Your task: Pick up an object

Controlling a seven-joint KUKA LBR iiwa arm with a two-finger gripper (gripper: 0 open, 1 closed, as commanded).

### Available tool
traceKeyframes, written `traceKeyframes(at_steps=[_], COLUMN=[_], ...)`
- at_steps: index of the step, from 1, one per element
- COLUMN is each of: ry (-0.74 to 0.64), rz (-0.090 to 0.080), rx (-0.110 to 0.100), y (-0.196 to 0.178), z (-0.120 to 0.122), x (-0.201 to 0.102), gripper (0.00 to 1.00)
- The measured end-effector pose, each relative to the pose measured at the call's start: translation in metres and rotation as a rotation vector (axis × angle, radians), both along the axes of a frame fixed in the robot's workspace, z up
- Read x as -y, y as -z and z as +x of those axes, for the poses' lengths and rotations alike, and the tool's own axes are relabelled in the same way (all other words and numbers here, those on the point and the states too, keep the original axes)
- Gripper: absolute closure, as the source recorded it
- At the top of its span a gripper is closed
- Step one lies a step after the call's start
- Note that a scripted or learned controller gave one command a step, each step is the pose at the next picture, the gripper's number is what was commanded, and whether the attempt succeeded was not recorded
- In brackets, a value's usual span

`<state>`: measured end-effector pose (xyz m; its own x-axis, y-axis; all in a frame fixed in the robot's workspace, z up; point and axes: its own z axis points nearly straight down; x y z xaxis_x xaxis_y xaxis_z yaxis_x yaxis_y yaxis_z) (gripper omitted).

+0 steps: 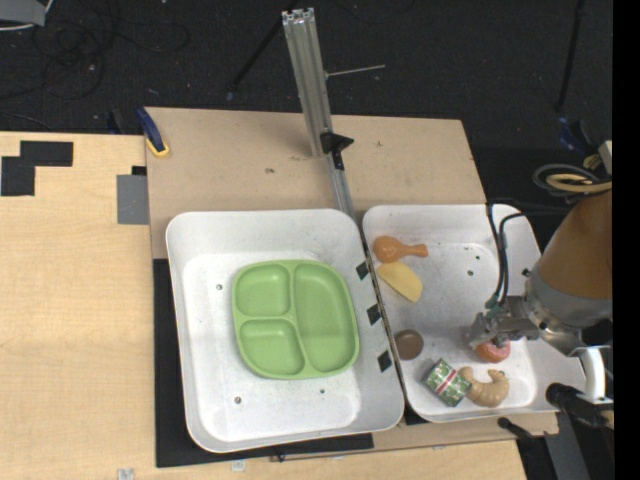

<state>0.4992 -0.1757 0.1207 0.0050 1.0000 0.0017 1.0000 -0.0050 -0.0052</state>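
1. Low over the right-hand shallow white bin (440,230), the grey arm with its orange band (585,253) reaches in from the right, its tool (494,336) down at a small red-and-pink rounded object (492,349) near the bin's right side.
2. Whether the tool's tips are spread or pressed together cannot be told from this angle; the red-and-pink object sits directly under them, partly covered.
3. Just below it lie a tan, curved pastry-like piece (488,387) and, touching that piece's left end, a green-and-white crumpled packet (443,381).
4. A dark brown round disc (408,344) rests near the bin's left wall, with a pale yellow wedge (401,280) above it and an orange drumstick-shaped toy (397,249) above that.
5. The left-hand shallow white bin (200,258) holds a light green plastic plate with three compartments (296,318), lying flat near its middle.
6. Both bins sit side by side on the brown tabletop (240,158), behind which a silver metal post (308,78) rises.
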Motion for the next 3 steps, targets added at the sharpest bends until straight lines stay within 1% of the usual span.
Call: traceKeyframes(at_steps=[1, 2, 3], ry=[-0.003, -0.003, -0.006], rz=[-0.002, -0.003, -0.003], rx=[0.007, 0.008, 0.008], y=[-0.061, -0.109, -0.150], z=[-0.005, -0.006, -0.005], x=[0.004, 0.014, 0.015], gripper=[1.00, 1.00, 1.00])
